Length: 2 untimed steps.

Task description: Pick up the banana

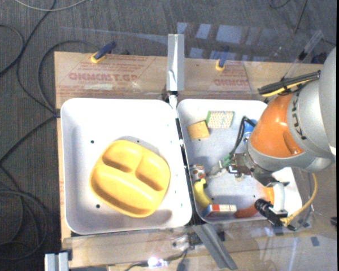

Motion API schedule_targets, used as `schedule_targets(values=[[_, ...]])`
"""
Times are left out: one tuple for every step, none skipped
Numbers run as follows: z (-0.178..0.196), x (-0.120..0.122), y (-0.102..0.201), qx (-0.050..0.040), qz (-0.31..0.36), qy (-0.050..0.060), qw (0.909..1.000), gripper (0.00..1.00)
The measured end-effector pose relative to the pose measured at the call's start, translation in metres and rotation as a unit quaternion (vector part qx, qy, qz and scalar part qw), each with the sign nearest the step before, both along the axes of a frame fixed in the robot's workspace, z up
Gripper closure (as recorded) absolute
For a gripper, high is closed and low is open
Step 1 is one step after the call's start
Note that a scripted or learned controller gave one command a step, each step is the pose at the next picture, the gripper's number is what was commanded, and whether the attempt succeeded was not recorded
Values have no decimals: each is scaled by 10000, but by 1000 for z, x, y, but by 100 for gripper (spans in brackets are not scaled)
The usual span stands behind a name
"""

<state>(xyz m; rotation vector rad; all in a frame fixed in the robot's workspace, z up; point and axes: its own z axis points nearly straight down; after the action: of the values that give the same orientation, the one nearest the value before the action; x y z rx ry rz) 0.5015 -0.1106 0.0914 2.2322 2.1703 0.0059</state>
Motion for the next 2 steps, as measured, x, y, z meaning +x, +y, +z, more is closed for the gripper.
schedule_targets(values=[[1,22,-6,-49,1641,50,9864,0],[-2,72,3,6,2340,96,9722,0]])
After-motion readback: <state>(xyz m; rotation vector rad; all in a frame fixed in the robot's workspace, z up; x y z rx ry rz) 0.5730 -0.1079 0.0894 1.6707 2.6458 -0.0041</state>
